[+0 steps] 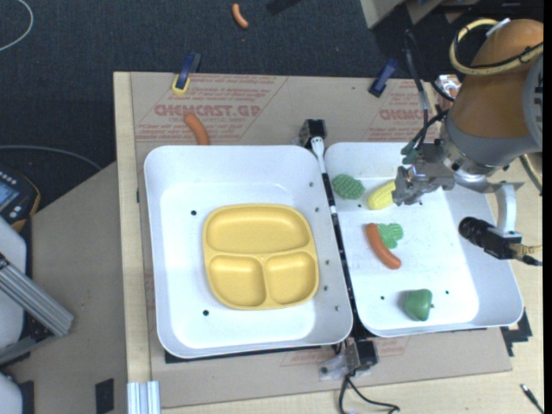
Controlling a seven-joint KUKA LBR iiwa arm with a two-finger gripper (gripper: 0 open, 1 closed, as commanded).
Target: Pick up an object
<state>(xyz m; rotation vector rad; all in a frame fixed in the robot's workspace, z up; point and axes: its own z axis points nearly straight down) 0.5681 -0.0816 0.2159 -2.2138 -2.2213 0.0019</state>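
Gripper sits by the yellow corn near the right bin's far edge — grip state unclear — light, slick; pinch mid-body.

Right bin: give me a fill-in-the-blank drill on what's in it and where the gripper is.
1. The gripper sits right beside the ____ corn-like piece in the right bin.
2. The yellow tray in the left bin has ____ compartments.
3. The orange carrot-like piece lies against a small ____ piece.
4. The green pepper-like piece lies nearest the bin's ____ edge.

Missing words: yellow; three; green; front
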